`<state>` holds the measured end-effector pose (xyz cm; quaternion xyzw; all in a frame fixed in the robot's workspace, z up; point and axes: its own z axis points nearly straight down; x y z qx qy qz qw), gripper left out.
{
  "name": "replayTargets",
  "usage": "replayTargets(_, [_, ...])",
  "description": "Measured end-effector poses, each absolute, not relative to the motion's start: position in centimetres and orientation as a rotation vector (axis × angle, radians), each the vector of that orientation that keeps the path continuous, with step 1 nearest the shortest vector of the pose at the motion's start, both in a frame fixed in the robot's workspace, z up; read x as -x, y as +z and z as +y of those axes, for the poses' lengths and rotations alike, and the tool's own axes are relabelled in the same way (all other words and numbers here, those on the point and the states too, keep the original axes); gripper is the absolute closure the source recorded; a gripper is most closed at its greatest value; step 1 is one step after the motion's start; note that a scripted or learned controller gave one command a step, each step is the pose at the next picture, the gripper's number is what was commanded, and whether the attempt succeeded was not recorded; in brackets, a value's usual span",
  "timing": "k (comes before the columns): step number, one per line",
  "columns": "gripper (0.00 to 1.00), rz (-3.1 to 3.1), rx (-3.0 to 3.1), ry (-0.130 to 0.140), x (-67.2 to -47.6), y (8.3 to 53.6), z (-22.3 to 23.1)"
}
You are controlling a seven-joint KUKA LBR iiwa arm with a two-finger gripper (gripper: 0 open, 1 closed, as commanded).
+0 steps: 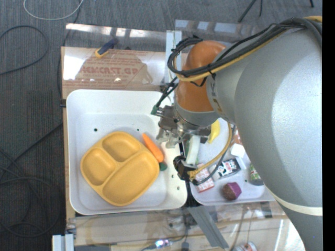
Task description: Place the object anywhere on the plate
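The carrot [154, 148] is lying in the left bin [94, 106], touching the right edge of the yellow plate [119, 167]. The gripper [172, 140] is hanging just beside the carrot; whether it is clenched, I cannot tell.

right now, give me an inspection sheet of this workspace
surface: left white bin; right white bin mostly under the arm
job's things: yellow divided plate in left bin; toy carrot at its right edge, off the compartments
clutter: purple object, yellow item, printed cards in right bin
end effector: over the bins' divide, fingers unclear
cables: black and yellow bundle along the arm
surroundings: dark carpet, loose cable loops
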<state>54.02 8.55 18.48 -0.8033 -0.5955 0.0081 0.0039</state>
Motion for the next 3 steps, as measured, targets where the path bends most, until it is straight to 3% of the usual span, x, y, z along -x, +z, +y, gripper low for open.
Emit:
replayTargets(1, [1.0,-1.504,2.753,0.017,-51.2,17.9,7.1])
replayTargets(2, [1.0,-1.397,2.815,0.015,-51.8,22.6,10.4])
replayTargets(3, [0.0,-1.396,2.817,0.015,-51.8,22.5,10.3])
